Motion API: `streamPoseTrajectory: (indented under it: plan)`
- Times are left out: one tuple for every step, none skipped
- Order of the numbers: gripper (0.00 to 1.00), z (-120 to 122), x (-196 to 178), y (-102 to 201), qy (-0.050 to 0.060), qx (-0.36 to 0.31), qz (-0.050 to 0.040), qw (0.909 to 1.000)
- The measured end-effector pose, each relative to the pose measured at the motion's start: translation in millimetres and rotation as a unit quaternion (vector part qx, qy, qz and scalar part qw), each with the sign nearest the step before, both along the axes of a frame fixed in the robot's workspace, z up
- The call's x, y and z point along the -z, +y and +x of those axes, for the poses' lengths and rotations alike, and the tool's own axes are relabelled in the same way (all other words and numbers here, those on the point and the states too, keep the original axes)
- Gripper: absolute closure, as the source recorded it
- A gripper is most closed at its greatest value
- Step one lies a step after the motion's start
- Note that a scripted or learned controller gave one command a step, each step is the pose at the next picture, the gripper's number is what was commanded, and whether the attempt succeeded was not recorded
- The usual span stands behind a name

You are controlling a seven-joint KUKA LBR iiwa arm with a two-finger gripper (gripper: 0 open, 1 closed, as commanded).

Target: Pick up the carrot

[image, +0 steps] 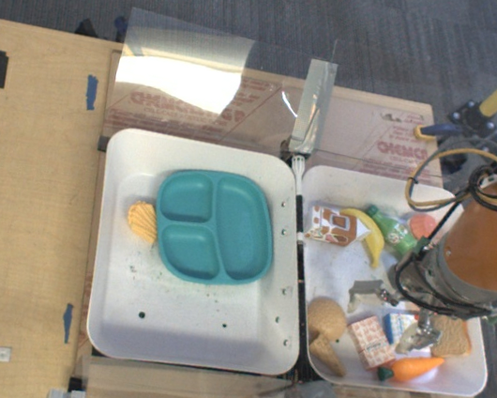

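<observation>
Two shallow white bins sit side by side on the bench: the left bin (105, 311) and the right bin (464, 382). Next in size comes the arm (493, 241), grey with its orange band, reaching in from the right and hanging over the right bin's far half. A teal divided plate (215, 226) lies in the left bin, with a small yellow shell-shaped toy (143, 220) touching its left edge. The right bin is crowded — a banana (371, 232), a small milk carton (333, 225), a green bottle (395, 231), a brown mushroom-like toy (327, 320), a slice of bread (454, 341) and a red-patterned packet (370, 340). Smallest of all is the carrot (414, 367), lying flat near the front right corner, just beside the packet. The gripper (417, 333) is low over the clutter, just above the carrot, but whether its claw is spread or closed I cannot tell — the wrist and cables hide it. Nothing shows the carrot lifted; by my judgement the approach is nearly made, while the grasp and lift are left.
</observation>
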State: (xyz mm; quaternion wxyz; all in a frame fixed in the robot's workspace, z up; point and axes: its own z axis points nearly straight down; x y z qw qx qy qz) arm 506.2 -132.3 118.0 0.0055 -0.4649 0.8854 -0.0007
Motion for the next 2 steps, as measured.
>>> streamPoseTrajectory:
  plan:
    - [0.0,-12.7,24.3,-29.8,-0.018,-0.007,-0.0013,0.9998]
    - [0.0,66.6,12.6,3.5,0.001,0.113,0.0007,0.9936]
